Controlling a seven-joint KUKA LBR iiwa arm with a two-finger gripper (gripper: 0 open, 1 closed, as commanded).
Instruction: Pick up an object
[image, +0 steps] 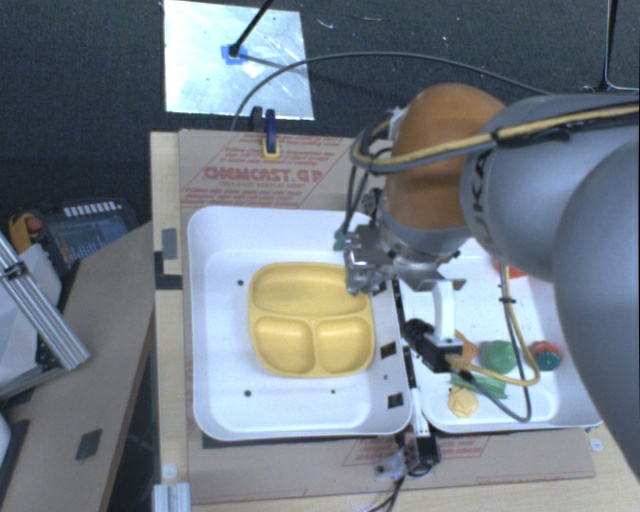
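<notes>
A yellow three-compartment plate (308, 320) lies flat in the middle of the left white bin (213, 300). My gripper (361, 274) hangs over the plate's upper right corner, close to or touching its rim. In the right white bin (520, 412) lie a green rounded object (497, 354), a small pale yellow object (462, 402), a red and teal object (546, 352) and a thin green stick (487, 383). The arm hides much of the right bin.
The grey arm (540, 190) with its orange band (440, 150) spans the upper right. A divider between the bins runs just right of the plate. Cardboard (260, 170) lies under the bins; a bench with aluminium rails (40, 320) sits at left.
</notes>
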